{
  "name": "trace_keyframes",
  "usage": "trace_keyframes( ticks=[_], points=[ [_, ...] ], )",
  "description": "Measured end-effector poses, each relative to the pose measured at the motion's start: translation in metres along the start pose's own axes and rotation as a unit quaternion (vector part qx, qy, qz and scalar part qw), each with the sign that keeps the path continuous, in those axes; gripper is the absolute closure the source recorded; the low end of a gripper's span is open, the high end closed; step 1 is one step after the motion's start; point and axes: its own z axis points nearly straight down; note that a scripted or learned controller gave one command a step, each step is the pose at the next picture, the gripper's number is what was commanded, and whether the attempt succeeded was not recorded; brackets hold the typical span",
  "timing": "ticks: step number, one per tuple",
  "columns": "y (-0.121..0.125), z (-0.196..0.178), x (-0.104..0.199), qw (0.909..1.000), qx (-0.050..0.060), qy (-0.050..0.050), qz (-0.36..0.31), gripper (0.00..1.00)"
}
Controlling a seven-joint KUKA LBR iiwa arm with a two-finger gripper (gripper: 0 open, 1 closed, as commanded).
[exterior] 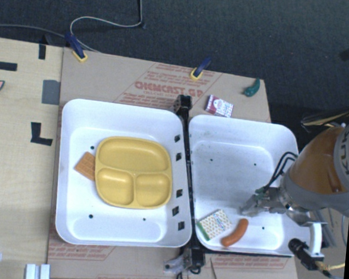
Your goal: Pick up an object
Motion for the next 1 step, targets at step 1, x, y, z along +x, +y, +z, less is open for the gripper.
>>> trace_keyframes(
  ticks=[1],
  points=[
    [0.0000, -0.0091, 0.0005, 1.0000, 0.001, 0.001, 0.000, 1.00]
  ],
)
